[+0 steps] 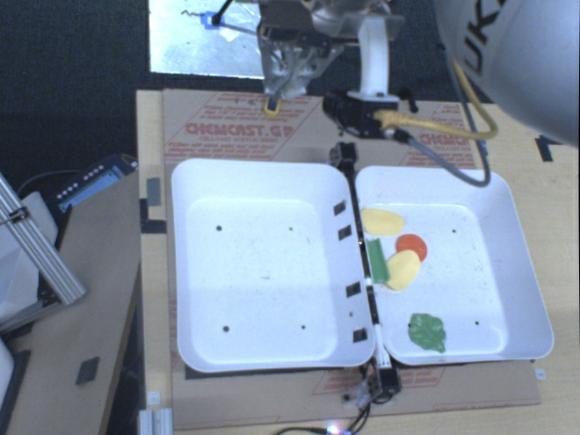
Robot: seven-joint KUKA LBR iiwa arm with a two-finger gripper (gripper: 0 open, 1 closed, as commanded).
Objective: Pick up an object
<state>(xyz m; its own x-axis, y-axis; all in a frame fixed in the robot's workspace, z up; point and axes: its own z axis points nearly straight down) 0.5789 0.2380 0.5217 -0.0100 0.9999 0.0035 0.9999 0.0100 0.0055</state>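
Hovering above the bins' far edge, the gripper (283,82) carries nothing I can see; whether its jaws are parted, I cannot tell. Candidate objects lie in the right bin (507,243): yellow pieces (382,221), a green lump (426,331). Next comes a descent there.

Red print on the brown board (237,127) under the two bins reads "CHEMCAST G P", along its far edge behind the left bin. Further red print behind the right bin is too blurred to read. The grey arm (507,34) bears large dark letters, "UK" legible, the rest cut off.
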